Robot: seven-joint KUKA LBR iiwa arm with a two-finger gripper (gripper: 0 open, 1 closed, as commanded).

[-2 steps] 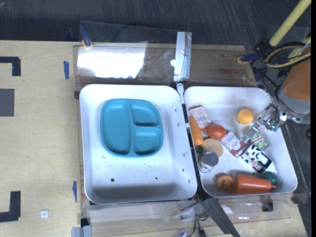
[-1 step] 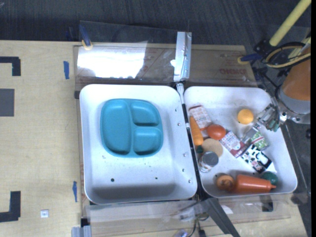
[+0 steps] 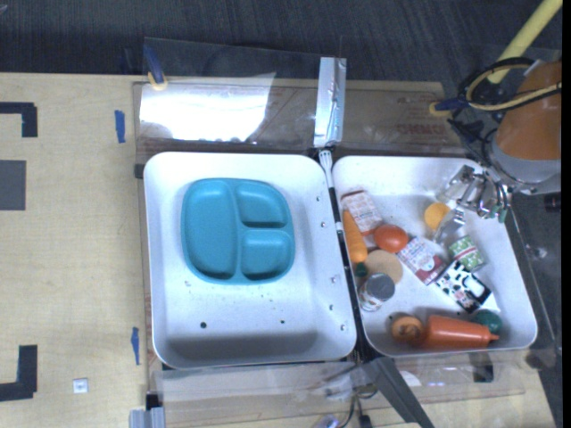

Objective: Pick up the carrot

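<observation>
The gripper (image 3: 473, 196) hovered at the upper right of the frame, fingers unclear, and next needed to descend toward the carrot (image 3: 457, 331) at lower right.

Orange band (image 3: 533, 119) above a silvery metal gripper (image 3: 475, 196), with yellow and black cables (image 3: 500, 71), seemingly looped.
</observation>
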